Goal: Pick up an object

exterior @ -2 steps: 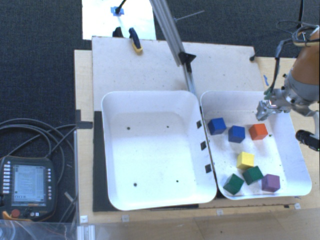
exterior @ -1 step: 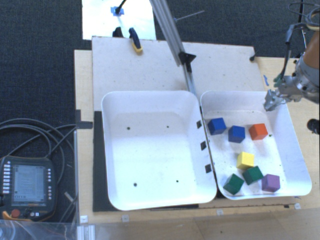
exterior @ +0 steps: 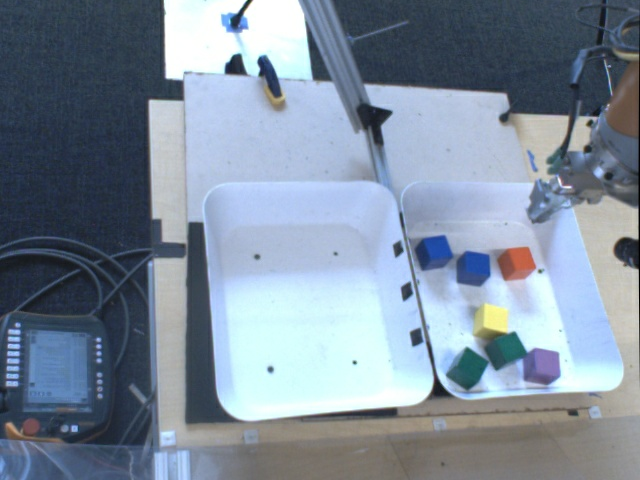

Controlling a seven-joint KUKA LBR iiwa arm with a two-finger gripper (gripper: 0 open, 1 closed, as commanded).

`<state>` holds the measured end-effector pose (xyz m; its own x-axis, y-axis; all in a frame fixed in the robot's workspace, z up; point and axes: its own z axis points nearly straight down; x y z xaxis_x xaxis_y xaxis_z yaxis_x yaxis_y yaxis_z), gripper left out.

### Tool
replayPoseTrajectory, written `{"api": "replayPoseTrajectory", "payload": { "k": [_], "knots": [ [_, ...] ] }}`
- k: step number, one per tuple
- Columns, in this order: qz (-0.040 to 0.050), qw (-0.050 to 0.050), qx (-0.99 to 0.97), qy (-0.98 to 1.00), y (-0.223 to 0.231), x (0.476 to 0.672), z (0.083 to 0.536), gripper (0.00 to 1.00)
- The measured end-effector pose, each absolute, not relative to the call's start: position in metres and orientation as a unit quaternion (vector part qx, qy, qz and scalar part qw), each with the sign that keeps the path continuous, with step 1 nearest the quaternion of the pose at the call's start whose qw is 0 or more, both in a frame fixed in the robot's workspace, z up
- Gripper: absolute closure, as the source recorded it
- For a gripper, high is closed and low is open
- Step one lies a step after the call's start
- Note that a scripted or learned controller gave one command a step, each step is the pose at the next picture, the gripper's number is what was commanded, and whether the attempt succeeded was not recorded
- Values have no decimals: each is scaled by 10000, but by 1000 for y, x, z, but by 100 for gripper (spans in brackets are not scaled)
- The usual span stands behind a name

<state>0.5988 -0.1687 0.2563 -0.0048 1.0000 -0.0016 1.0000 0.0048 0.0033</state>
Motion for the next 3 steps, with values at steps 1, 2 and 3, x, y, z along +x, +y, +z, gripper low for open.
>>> {"api": "replayPoseTrajectory", "payload": {
  "k": [1, 2, 3],
  "knots": [
    [8, 3, 7037, 7105, -117, 585, 266, 100],
    [7, -7, 7031, 7111, -57, 572, 260, 100],
    [11, -9, 7030, 7112, 4, 559, 257, 100]
  ]
}}
